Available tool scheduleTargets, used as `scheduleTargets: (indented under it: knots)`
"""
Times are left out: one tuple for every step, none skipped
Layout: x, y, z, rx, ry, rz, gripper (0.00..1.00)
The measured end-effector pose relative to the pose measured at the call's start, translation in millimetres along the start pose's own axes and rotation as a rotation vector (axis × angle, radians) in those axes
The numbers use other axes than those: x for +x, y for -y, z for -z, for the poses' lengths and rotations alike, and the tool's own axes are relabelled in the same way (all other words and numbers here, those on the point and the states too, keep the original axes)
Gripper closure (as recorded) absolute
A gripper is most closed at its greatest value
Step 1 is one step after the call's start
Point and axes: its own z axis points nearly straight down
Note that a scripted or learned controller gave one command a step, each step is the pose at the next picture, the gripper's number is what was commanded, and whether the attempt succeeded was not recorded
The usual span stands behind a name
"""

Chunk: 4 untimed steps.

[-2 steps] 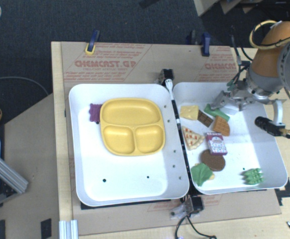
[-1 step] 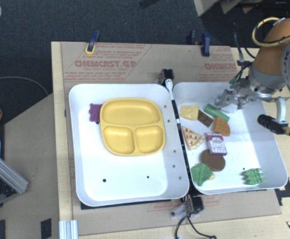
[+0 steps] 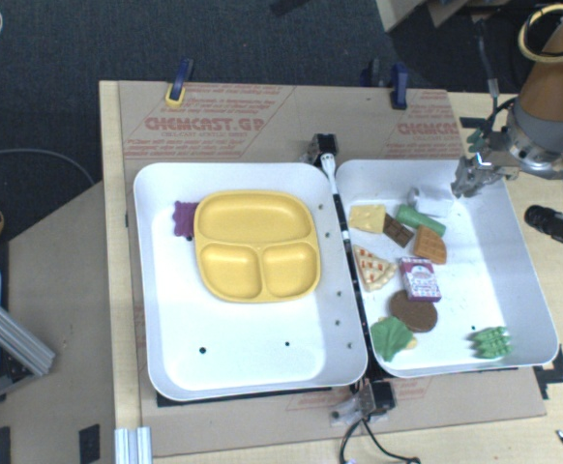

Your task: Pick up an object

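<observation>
My gripper hangs over the far right corner of the right bin, above bare white floor. Just left of it and below lie a green piece and a small pale object. Further toy food is spread through this bin: a cheese wedge, a dark brown block, an orange-brown slice, a pizza slice, a purple carton, a brown round cookie, a green leaf and a green bunch. I see nothing held by the gripper.
The left bin holds a yellow divided plate with a purple piece at its left edge. A ridge with screws separates the bins. Clamps sit at the board's far edge.
</observation>
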Motion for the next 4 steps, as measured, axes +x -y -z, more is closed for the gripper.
scheduleTargets:
  knots:
    - [-4, -1, 36, -0.001, 0.0, 0.0, 1.0]
    - [-4, -1, 69, -0.002, 0.0, 0.002, 1.0]
    - [37, -4, 73, 0.001, 0.0, 0.001, 1.0]
    - [93, 7, 78, 0.003, -0.001, 0.001, 1.0]
